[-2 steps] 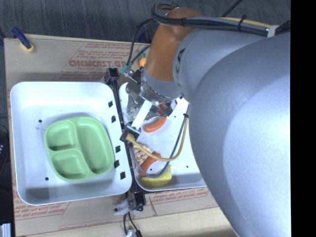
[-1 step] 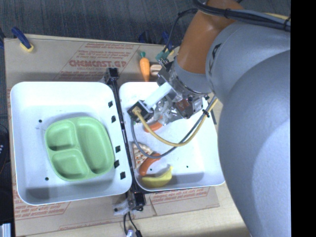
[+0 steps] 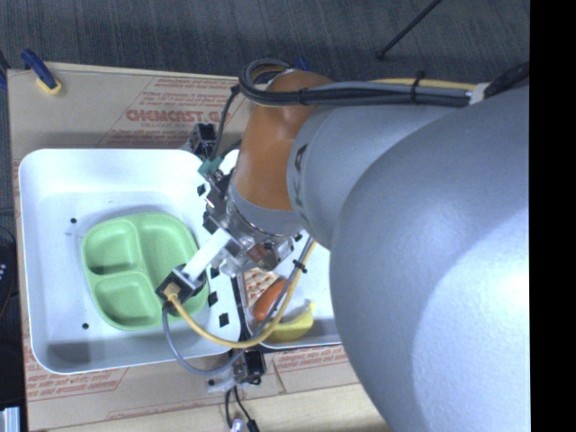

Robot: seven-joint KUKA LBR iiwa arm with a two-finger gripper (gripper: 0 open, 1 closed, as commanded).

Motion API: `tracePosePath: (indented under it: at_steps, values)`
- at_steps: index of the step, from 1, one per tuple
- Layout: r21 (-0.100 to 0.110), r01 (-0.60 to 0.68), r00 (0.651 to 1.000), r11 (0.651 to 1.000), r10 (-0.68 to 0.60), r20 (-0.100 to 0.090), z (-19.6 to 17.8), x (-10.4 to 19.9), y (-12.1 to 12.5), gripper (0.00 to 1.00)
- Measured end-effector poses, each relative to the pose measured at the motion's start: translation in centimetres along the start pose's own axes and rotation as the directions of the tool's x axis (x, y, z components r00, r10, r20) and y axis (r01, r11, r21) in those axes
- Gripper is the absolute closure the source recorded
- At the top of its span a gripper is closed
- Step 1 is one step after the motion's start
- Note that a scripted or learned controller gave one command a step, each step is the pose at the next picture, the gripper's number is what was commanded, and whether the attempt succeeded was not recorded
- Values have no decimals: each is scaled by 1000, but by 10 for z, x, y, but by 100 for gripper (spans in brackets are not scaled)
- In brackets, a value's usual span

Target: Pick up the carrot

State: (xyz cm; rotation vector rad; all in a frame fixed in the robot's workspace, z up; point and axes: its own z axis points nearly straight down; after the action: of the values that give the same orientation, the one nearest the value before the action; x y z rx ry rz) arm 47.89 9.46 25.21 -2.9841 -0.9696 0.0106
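The left bin has plenty of bare white floor around its edges, and a green divided tray sits in it, tilted a touch, with three hollows. The tray's right corner comes close to the wall between the two bins. Brown printed cardboard lies under both bins, showing along the top and the bottom.

The right bin is tight. The big grey arm covers most of it, leaving a narrow strip of floor at the near edge. In that strip lies the carrot, orange, slanted, just below the gripper. A yellow thing lies just beside it at the bin's front rim, and a reddish patterned thing touches the carrot's upper left side.

The arm comes in from the right, its orange band turned toward the camera and the wrist pointing down into the right bin. The gripper hangs low over the dividing wall, right above the carrot. Cables loop around it, a yellow one sagging below. Whether the pincer is open or closed I cannot tell; the wrist hides it.
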Motion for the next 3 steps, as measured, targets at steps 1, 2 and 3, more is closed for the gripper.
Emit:
tracePosePath:
  at_steps: [1, 2, 3]
  values:
    - [-1, -408, 913, 913, 408, -2, 15, -28, 33, 100]
    - [1, -402, 916, 916, 402, 0, 5, -27, 33, 100]
    - [-2, -386, 923, 923, 386, -3, -13, 21, -34, 100]
